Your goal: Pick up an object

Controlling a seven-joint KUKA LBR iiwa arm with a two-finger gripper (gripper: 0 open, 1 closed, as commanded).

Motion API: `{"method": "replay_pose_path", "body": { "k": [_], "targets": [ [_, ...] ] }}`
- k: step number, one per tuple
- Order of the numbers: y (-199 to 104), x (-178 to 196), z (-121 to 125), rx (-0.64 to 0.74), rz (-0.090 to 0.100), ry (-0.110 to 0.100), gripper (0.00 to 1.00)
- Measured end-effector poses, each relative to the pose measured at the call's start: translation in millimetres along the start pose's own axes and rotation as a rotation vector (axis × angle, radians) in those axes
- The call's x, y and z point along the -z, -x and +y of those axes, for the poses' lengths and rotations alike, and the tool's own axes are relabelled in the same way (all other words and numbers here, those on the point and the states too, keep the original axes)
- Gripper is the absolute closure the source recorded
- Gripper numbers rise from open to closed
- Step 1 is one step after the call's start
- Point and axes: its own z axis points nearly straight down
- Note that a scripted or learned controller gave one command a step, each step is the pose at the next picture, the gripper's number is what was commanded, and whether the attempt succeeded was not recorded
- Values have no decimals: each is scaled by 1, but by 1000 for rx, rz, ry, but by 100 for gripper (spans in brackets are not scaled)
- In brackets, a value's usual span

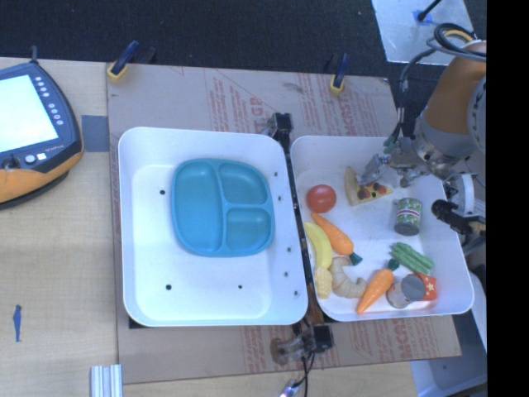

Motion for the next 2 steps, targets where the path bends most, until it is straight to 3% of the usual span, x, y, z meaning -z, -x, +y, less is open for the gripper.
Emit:
{"method": "replay_pose_path", "body": {
  "k": [1,2],
  "targets": [
    [21,-10,16,-4,2,0,0],
    [21,1,17,1,2,1,100]
  ]
}}
